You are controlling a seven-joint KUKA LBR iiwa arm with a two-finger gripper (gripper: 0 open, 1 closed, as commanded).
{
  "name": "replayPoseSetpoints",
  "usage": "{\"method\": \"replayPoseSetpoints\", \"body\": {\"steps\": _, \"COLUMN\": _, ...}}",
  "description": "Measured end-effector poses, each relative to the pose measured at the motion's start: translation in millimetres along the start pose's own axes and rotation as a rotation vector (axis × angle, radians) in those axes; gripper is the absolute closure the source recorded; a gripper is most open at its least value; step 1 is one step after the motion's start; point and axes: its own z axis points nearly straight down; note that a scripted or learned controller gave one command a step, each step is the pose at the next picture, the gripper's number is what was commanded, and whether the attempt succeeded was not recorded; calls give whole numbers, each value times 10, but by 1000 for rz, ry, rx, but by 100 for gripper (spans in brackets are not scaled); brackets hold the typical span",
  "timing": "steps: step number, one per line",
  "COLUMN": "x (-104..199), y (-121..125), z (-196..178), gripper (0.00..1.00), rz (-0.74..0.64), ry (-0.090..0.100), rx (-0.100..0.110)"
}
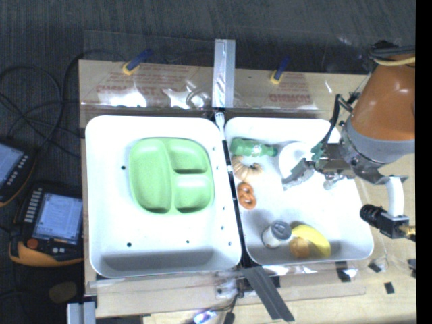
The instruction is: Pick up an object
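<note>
The tool hangs in the right bin beside a white cup; its spread cannot be told.

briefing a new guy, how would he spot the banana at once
Look in the right bin, the one the arm reaches into. Go to its front edge, nearest the camera: the banana lies there beside a small grey-capped jar. It is the one yellow curved thing in that bin.

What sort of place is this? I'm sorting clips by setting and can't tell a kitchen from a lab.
Probably a robotics lab bench, not a kitchen: two white bins taped to a board, a robot arm reaching in, and a handheld control pendant with cables beside the bench.
</note>
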Motion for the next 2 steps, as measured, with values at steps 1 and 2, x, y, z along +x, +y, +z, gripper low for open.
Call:
{"method": "replayPoseSetpoints", "body": {"steps": 1, "x": -66, "y": -23, "z": 1251, "gripper": 0, "rz": -167, "ry": 2, "rx": 1}}
{"method": "replayPoseSetpoints", "body": {"steps": 2, "x": -16, "y": -119, "z": 1710, "gripper": 0, "rz": -270, "ry": -3, "rx": -13}}
